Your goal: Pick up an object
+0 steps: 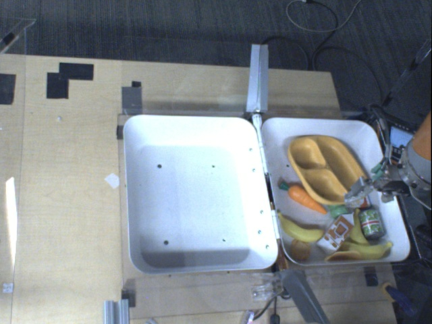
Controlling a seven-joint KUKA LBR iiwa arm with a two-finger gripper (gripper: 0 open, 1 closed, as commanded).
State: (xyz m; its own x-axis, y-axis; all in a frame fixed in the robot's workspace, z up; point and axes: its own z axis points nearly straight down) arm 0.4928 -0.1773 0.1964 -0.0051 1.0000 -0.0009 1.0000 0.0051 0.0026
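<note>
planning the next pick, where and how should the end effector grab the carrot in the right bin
Grip the carrot across its orange body near the middle, coming straight down. It lies flat, green top left and tip pointing right, so the fingers should close across its width. The yellow dish crowds its upper side, hence a probably tight fit there.

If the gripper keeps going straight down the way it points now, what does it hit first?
Most likely the right-hand end of the yellow divided dish: the gripper sits at its rim. The small green can lies just below it in the view. Depth is unclear from this slanted camera, so treat that as a guess.

white bins (189, 130), yellow dish (324, 167), orange carrot (305, 198), yellow bananas (300, 230)
</note>
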